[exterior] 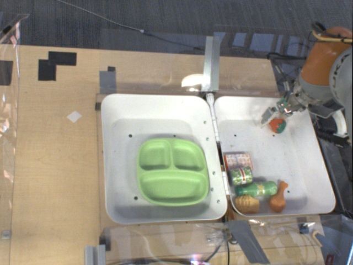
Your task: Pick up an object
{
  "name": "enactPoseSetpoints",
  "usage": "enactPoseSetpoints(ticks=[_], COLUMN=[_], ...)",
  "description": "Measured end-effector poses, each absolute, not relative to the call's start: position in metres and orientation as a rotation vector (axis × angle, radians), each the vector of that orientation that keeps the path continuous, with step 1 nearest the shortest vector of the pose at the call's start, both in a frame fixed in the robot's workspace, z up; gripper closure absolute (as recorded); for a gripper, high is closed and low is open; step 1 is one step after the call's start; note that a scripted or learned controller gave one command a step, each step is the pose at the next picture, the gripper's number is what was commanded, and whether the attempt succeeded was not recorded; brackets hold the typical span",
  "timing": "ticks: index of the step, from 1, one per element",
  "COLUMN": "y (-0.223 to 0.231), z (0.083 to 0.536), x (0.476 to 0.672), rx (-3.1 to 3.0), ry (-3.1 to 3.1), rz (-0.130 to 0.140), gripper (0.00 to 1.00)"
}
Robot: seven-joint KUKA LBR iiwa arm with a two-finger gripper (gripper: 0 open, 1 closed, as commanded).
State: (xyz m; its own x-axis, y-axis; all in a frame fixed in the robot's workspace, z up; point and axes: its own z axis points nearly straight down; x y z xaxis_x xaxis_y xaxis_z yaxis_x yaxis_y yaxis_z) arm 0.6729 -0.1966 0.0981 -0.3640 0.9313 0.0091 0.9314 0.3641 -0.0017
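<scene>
Now I see hand spread over white bin; red-green toy just beneath; wooden tabletop far left.

A green tray lies in the left bin, well left of the gripper and below it. Black tape marks the bench far left.

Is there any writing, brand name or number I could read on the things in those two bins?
None can be read.
Red-and-white packet: has print, too blurred to make out.
Green can: label markings, too small to read.
Green bottle: label unreadable.
Green divided plate: no text visible.
</scene>
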Motion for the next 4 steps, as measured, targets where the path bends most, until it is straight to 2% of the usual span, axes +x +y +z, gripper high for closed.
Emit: enactPoseSetpoints(ticks=[2, 3, 4], y=[-0.195, -0.196, -0.13], z=[0.088, 0.098, 0.209], x=[0.673, 0.677, 0.645], rx=[-2.034, -2.038, -2.027], ry=[-2.383, -2.401, -2.411], rz=[-0.015, -0.017, -0.009], gripper=[0.0, 1.0, 1.0])
